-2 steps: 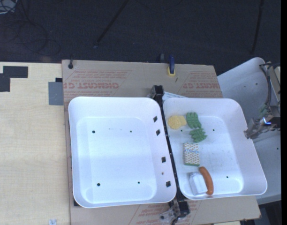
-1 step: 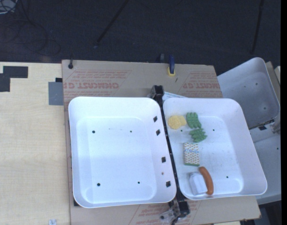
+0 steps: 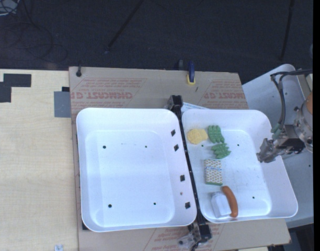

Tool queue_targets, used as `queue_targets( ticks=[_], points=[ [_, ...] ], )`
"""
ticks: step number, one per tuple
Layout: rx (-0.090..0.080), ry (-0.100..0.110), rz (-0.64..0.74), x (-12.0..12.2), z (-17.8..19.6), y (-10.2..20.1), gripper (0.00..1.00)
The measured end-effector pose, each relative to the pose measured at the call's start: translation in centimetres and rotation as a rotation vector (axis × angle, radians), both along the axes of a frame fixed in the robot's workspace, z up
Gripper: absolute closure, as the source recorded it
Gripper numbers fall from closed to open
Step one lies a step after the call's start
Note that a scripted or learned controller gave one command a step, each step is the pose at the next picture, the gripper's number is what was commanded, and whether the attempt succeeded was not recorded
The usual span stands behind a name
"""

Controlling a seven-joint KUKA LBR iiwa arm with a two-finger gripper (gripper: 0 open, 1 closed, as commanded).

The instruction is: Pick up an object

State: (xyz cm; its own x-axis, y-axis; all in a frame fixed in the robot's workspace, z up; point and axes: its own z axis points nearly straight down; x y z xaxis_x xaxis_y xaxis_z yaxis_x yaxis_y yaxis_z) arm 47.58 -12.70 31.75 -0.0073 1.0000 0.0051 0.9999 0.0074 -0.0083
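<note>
Arm's mostly out of shot, but the gripper (image 3: 266, 155) end is a chunky grey-and-black metal block, with thin black cables (image 3: 281, 95) looping above it and a hint of orange (image 3: 309, 106).

The cardboard sheet (image 3: 123, 90) under the bins bears red printing, mirrored and not legible.

Two bins sit side by side mid-frame. The right bin (image 3: 254, 122) holds a round piece (image 3: 197, 136) at its upper left, two leafy pieces (image 3: 218, 141) just right of it, a patterned block (image 3: 213, 172) below, and a sausage (image 3: 230, 201) beside a small packet (image 3: 219, 205) at bottom. The gripper (image 3: 266, 153) hangs at its right rim.
</note>
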Motion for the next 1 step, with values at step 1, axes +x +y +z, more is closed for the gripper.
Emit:
queue_targets(
  ticks=[1],
  points=[
    [-0.007, -0.003, -0.015, -0.16, -2.26, -8.29, 1.0]
  ],
)
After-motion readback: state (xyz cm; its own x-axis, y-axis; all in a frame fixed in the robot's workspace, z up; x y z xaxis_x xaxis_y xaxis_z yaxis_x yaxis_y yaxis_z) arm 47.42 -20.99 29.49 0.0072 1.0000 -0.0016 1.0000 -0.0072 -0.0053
